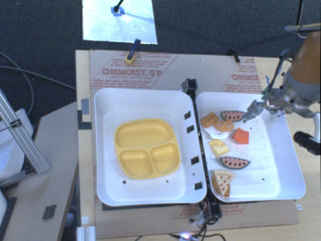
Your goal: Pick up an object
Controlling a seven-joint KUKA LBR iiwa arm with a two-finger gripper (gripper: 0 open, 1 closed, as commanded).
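The right bin [286, 179] holds several toy foods. A watermelon slice [232, 116] lies at the back, with an orange waffle piece [209, 119] and a white piece bearing an orange ring [221, 128] to its left. Nearer the front are a red block [241, 136], a yellow cheese wedge [219, 147], a second watermelon slice [234, 162] and a pizza-like wedge [222, 183]. My gripper [253, 110] hangs over the back of this bin, just right of the first watermelon slice and above the red block. Nothing shows in its grasp.
The left bin [105, 134] carries a yellow divided plate [147, 147]. A black divider [196, 139] runs between the bins. A black part of the arm [307, 142] juts over the right bin's right rim. A yellow-and-blue tool [132, 51] lies behind the bins.
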